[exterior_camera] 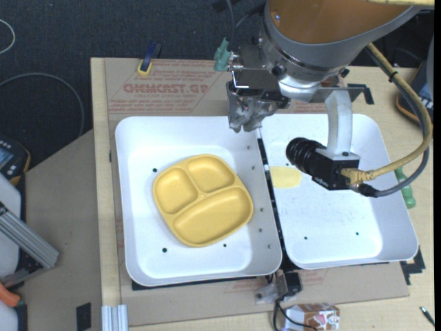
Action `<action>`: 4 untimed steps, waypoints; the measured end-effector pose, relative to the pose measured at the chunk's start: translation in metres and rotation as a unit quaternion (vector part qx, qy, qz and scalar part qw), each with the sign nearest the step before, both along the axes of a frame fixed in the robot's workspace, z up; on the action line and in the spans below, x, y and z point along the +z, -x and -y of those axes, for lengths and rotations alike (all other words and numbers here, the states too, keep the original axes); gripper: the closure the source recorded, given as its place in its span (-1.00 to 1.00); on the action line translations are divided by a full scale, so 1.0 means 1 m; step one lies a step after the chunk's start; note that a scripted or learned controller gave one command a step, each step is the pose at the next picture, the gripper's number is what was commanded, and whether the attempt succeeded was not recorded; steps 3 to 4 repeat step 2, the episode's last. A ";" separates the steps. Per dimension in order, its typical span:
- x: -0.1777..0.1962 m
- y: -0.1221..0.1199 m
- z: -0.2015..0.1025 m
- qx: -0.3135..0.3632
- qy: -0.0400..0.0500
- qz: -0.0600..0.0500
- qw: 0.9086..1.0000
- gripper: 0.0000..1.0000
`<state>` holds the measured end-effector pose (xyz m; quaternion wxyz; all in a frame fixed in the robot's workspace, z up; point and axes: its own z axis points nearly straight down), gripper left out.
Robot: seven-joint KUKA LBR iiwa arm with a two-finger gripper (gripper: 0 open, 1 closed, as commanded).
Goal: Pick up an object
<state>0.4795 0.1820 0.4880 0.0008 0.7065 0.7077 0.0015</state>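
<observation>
Yellow plastic, a divided plate (202,200) with three compartments lies flat in the left bin (131,143), near the middle of its floor and a little toward the front edge, turned at a slant to the bin's walls. Nothing touches it. A smaller, pale yellow flat piece (285,178) rests in the right bin (386,243), close to that bin's left wall, partly tucked under the black cylindrical camera unit (318,163) mounted on the arm.

The gripper (246,119) hangs over the far edge of the bins, just about where the two meet (slightly on the left bin's side), well apart from the plate. Its metal fingers point down and look close together with nothing between them, though whether they are fully pressed together I cannot tell from this slant.

Both bins sit on a brown board (165,85) printed with red lettering; a blue and yellow clamp (147,58) grips the board's far left edge.
</observation>
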 end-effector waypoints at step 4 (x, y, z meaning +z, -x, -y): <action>-0.026 0.001 0.020 0.001 0.001 -0.005 1.000 1.00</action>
